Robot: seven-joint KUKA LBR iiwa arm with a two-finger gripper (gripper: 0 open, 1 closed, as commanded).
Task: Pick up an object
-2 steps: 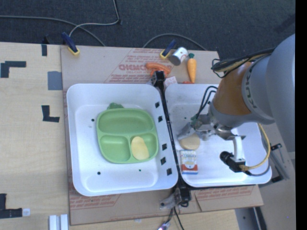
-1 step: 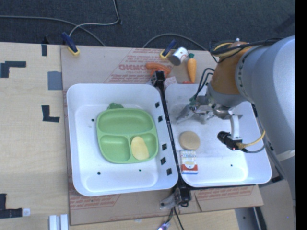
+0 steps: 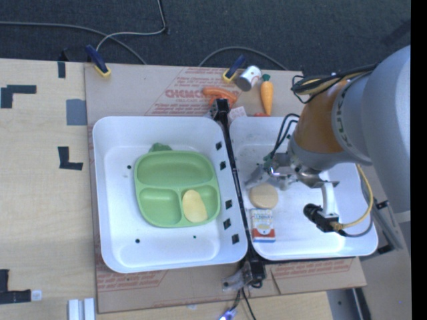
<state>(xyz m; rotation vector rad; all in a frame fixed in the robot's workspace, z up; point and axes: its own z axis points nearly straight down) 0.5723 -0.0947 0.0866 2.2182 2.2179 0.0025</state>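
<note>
Objects for picking lie in the right bin (image 3: 347, 245): a round tan biscuit-like piece (image 3: 264, 196) and, just below it toward the near rim, a small white carton (image 3: 263, 224) with a red and orange label. The gripper (image 3: 267, 174) hangs over the left part of that bin, its metal tip just above and close to the round piece. Whether it touches the piece cannot be told, and nothing can be seen clamped in it. How far the claw stands open cannot be told either, since the wrist and the grey arm (image 3: 373, 105) with its orange band hide much of it.

Both pieces lie near the divider where the right bin meets the left bin (image 3: 110, 199), so little room is left on that side. The right half of the right bin's floor is bare white, though the arm and a black fitting with a yellow cable (image 3: 365, 199) hang over it.

In the left bin a green divided plate (image 3: 175, 172) sits near the middle, with a pale yellow piece (image 3: 194, 205) in its lower right compartment. Beyond the far rims, on the cardboard, lie a toy carrot (image 3: 266, 96) and a small white cup (image 3: 249, 77).
</note>
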